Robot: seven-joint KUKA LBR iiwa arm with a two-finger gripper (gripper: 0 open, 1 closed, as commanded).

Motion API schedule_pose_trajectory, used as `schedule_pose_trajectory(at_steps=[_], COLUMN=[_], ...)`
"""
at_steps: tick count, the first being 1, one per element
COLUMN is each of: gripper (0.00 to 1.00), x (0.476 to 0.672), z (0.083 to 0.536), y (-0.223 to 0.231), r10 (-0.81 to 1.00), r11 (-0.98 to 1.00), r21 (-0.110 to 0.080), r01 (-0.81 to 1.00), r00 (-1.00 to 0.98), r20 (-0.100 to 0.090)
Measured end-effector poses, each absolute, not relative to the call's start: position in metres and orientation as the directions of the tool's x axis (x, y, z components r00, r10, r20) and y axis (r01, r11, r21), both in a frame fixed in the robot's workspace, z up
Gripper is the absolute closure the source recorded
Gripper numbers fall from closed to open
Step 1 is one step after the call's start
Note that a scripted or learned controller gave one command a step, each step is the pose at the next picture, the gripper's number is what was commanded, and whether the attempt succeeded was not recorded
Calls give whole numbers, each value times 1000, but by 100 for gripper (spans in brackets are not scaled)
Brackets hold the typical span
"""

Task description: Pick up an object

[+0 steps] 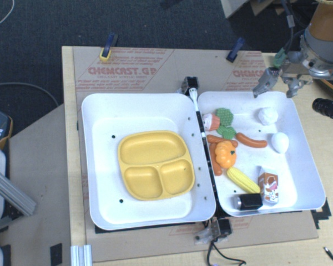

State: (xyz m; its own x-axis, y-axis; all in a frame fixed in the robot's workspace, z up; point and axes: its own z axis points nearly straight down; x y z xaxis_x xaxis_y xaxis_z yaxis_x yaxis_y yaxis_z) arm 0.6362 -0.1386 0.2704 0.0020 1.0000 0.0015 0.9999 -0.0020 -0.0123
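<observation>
We see the tool (278,84) spread wide and holding nothing above the right bin's (305,148) far rim, white ball (267,115) just at its 6 o'clock, egg (279,142) beyond.

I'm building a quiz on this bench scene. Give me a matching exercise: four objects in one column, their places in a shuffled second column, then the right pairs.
Things:
1. yellow divided plate
2. white egg
3. corn cob
4. gripper

Places:
A. right bin, near its right wall
B. above the far edge of the right bin
C. middle of the left bin
D. right bin, front part, just beyond the black object

Pairs: 1-C, 2-A, 3-D, 4-B
</observation>
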Motion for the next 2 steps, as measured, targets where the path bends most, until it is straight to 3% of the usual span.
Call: schedule_pose_trajectory(at_steps=[1, 2], gripper=[0, 0], x=[638, 636], z=[278, 236], y=[-139, -135], r10=[1000, 1000], r11=[0, 0], r21=[1, -5], r01=[1000, 1000], r00=[0, 0], r20=[-1, 1])
